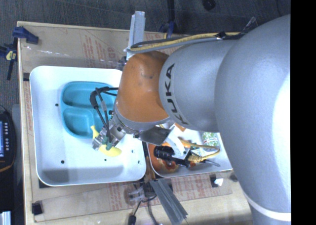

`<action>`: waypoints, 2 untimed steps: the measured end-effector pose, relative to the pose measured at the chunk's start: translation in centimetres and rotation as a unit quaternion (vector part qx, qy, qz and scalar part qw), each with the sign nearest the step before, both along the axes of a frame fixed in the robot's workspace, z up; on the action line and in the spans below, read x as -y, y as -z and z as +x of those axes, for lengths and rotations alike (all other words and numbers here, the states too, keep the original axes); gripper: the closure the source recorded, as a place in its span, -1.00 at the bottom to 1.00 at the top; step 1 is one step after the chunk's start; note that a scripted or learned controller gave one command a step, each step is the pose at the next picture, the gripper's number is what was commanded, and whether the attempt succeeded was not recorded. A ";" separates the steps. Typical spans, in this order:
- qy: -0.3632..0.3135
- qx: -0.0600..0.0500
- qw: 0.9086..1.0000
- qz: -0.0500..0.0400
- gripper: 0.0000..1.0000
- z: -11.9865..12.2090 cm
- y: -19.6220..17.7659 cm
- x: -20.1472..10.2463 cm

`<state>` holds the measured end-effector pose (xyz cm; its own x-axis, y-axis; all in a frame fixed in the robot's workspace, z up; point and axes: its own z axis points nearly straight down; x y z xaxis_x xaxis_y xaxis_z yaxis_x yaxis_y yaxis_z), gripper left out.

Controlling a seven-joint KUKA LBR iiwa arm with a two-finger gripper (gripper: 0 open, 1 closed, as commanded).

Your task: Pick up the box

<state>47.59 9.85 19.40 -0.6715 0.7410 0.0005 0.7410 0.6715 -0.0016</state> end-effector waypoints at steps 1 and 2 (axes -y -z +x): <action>0.111 -0.003 0.994 -0.001 1.00 -0.1 5.7 -6.5; 0.042 0.001 0.999 0.000 1.00 1.1 -8.1 -8.5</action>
